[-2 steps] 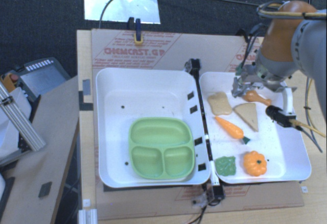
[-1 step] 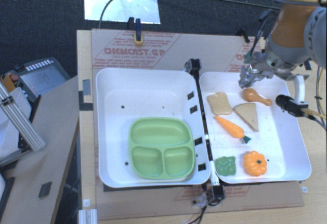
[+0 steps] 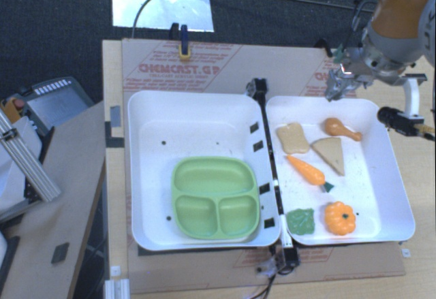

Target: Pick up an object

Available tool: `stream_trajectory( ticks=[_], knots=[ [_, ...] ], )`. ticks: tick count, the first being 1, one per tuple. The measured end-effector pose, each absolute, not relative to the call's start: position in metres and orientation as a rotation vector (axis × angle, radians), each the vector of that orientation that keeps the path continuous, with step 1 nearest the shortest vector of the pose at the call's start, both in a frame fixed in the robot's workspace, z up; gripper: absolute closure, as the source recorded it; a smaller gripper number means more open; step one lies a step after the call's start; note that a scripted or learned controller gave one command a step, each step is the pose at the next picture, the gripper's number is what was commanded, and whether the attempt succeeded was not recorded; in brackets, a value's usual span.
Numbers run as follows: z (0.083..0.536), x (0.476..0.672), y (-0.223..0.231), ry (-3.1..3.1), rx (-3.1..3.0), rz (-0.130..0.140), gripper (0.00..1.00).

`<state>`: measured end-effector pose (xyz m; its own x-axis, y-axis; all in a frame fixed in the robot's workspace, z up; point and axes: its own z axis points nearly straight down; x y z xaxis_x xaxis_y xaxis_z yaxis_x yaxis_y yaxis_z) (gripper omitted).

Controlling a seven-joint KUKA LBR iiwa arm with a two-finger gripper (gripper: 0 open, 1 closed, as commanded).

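Green tray (image 3: 216,197) fills left bin (image 3: 157,114); toy foods (image 3: 320,171) fill right bin (image 3: 388,175).

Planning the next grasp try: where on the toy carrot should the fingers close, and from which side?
Grip the carrot probably across its thick orange middle, coming straight down from above. It lies flat and diagonal in the right bin, so turn the gripper to close across its narrow width.

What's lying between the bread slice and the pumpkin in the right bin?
In the camera view, the carrot lies slantwise between the bread slice and the pumpkin.
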<state>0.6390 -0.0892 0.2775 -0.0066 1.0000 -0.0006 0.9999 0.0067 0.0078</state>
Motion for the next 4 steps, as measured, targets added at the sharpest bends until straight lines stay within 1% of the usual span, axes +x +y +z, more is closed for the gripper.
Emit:
stream_trajectory(
  ticks=[1,2,3,4],
  knots=[
    [0.287,0.640,-0.089,2.226,2.213,0.004,1.00],
    [0.274,0.634,-0.037,2.230,2.212,0.002,1.00],
    [0.253,0.615,0.014,2.233,2.213,0.002,1.00],
    [0.244,0.589,0.072,2.235,2.212,0.001,1.00]
  ],
)
